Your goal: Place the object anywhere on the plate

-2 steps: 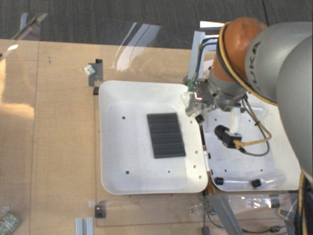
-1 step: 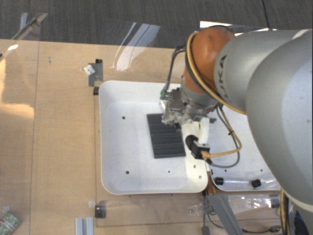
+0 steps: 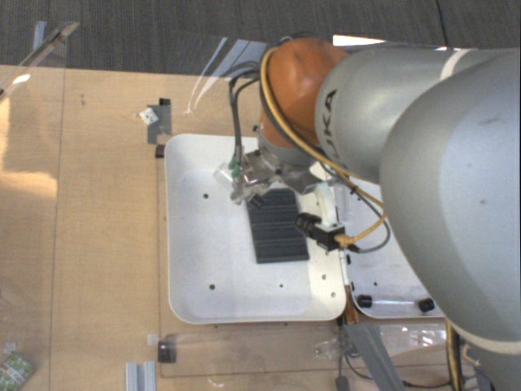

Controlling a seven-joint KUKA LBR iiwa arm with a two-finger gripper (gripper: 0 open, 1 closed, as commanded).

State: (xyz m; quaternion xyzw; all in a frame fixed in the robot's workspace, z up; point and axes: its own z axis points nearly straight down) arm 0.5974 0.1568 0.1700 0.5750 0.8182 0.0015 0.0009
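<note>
The gripper [image 3: 244, 187] hangs over the left bin [image 3: 195, 292], by a ribbed black slab [image 3: 278, 226]; its grip state, I cannot tell.

Dark ribbed rectangular object [image 3: 278, 226] lying flat in left white bin [image 3: 195, 243], right of centre.

The arm [image 3: 407, 137] ran off the right and bottom edges, and its bulk hid most of the right bin [image 3: 399, 296], of which just a strip of floor and rim showed. It also covered the upper right corner of the left bin [image 3: 203, 292]. The gripper [image 3: 244, 182] sat partly under the orange wrist band, and its fingers were too small and cluttered to read. The top end of the dark ribbed slab [image 3: 278, 230] was tucked beneath the gripper's body.
</note>
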